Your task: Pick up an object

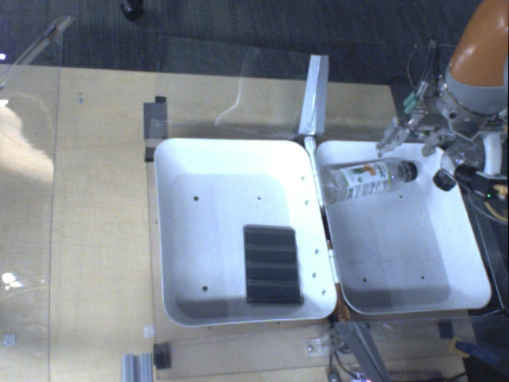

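Low in the frame, a black ribbed block (272, 265) is seen lying flat on the floor of the left bin (171, 213), toward its lower right. It is judged stiff and light, with broad flat faces offering little to pinch except across its narrow edges.

Farther up, a clear bottle (367, 180) is seen lying on its side in the upper left of the right bin (469, 281), its base near the dividing wall. It is judged light, smooth and prone to rolling; it is best taken across the body.

At upper right, the gripper (420, 131) is seen just above the bottle's cap end.
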Robot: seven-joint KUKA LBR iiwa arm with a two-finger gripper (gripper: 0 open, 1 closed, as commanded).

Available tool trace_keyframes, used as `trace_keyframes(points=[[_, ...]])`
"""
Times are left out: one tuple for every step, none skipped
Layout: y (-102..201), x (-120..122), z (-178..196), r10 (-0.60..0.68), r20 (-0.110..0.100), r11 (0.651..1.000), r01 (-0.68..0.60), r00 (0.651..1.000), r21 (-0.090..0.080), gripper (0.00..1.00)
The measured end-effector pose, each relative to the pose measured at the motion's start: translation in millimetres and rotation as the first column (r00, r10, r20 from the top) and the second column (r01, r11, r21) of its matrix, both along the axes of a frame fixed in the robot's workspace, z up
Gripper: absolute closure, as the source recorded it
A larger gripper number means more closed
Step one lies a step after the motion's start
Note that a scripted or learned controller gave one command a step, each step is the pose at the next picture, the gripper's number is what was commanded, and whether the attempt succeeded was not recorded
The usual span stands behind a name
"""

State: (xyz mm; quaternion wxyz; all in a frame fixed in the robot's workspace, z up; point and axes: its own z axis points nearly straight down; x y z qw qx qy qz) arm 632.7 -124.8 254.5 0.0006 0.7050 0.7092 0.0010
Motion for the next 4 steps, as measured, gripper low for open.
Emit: trace_keyframes(points=[[-15.7, 9.5, -99.9, 0.07, 0.005, 0.998, -0.07, 0.998, -0.001, 0.0], [30.7, -7.9, -29.4, 0.158, 0.004, 0.987, -0.158, 0.987, -0.001, 0.0], [10.7, -1.4, -110.0, 0.153, 0.038, 0.988, -0.153, 0.987, -0.013, 0.0], [22.8, 11.1, -143.0, 0.245, 0.007, 0.97, -0.245, 0.969, -0.003, 0.0]])
